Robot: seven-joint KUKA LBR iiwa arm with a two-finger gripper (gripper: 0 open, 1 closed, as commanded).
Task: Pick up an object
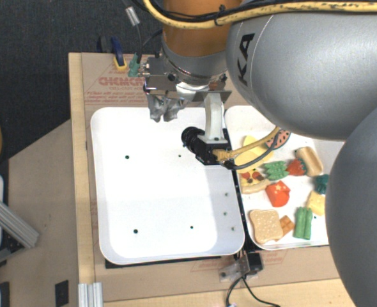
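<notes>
Pincer: the metal two-finger pincer hangs under the orange wrist band over the far edge of the left shallow white bin; its short fingers sit close together with nothing visible between them, but whether they are clenched or released I cannot tell.
Arm: the grey arm crosses the top right, hiding part of the right bin.
Right white bin: toy food lies here, well apart from the pincer: a red pepper-like piece, a tan slice of toast, a green vegetable stick, a yellow banana and a brown bread roll.
Bench: brown cardboard-coloured bench under both bins.
</notes>
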